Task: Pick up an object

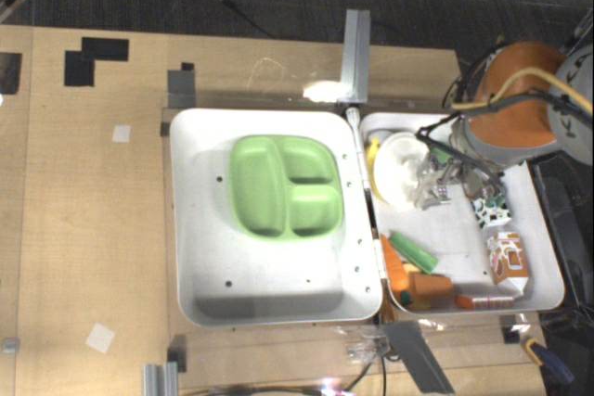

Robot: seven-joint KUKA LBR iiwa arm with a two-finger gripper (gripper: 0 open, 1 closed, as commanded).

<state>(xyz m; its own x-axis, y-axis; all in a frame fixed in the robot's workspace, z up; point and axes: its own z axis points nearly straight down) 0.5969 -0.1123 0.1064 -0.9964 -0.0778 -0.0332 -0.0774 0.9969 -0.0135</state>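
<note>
Two white bins are shown side by side on the worktop. The left bin (200, 283) carries a green divided plate (283, 185) near its centre. The hand (438, 184) is lowered into the far half of the right bin (548, 287), beside a white bowl (397, 167) that lies toward the bin's far left corner. Whether anything is clamped cannot be told; no object is seen between its parts. The nearest candidate is judged to be the bowl, touching or just left of the hand. A patterned packet (491, 210) lies just right of it. A green stick (412, 250), long axis slanted, an orange block (429, 287), a carton (508, 257) and a red marker (483, 300) lie toward the near edge.
</note>
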